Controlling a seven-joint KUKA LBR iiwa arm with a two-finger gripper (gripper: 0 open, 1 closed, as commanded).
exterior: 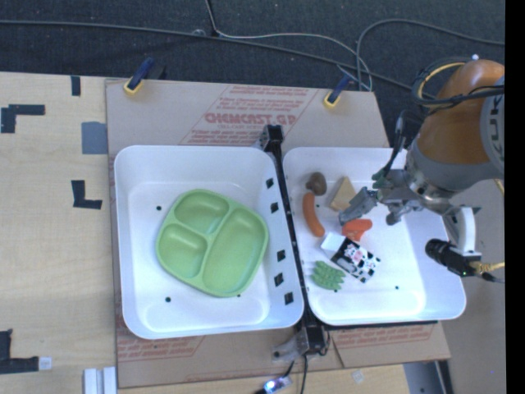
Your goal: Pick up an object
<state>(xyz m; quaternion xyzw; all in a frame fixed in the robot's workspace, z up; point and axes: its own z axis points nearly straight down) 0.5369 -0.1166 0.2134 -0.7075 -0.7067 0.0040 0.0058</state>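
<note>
Bench [49,220]: pale wood surface with black tape marks near its left edge; a cardboard sheet [246,109] lies on it under both bins, clamped at its far edge by two yellow-handled clamps [138,76]
Left bin [135,171]: shallow and white; touching the right bin along a black divider strip
Right bin [410,298]: shallow and white; all the small objects lie in its left half
Green divided plate [213,240]: in the middle of the left bin, three compartments, lying flat (turned a little askew to the bin walls)
Arm [459,117]: orange band over grey wrist, above the right bin's far right corner
Gripper [373,208]: low over the middle of the right bin, just above the red piece; whether the fingers are apart or together cannot be told, and nothing is seen between them
Black-and-white patterned box [355,259]: near the middle of the right bin, tilted, a white tab at its left end
Orange sausage-shaped toy [312,216]: along the right bin's left wall; lying lengthwise
Tan wedge [341,192]: just right of the sausage, towards the far edge
Green leafy toy [328,277]: near the right bin's front left corner
Red piece [358,228]: between wedge and box
Brown lump [317,182]: nearest the far left corner
</note>
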